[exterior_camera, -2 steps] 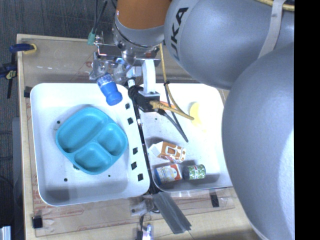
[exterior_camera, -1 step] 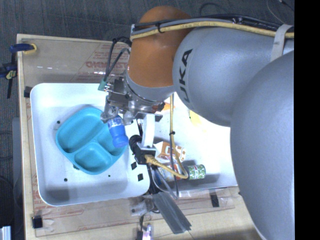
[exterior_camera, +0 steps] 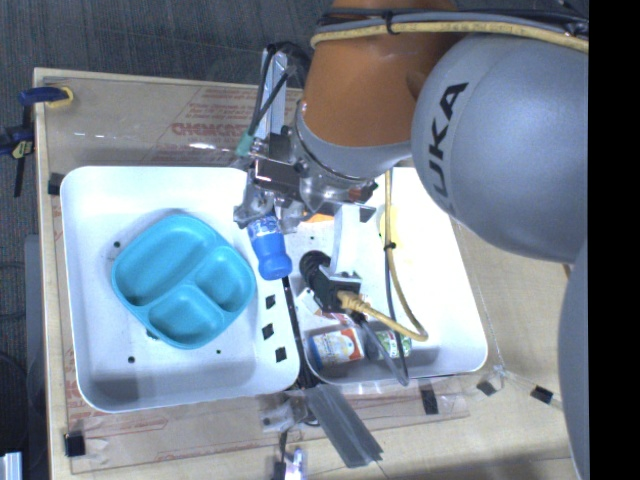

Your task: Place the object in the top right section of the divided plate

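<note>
Here the grey KUKA arm reaches in over the right bin, likely to carry its load across to the left bin, where the blue divided plate lies. Below the wrist, the gripper is clenched on a small blue bottle, which hangs above the rim between the bins, just right of the plate. The bottle looks translucent blue, paler at the top, slightly tilted.
</note>
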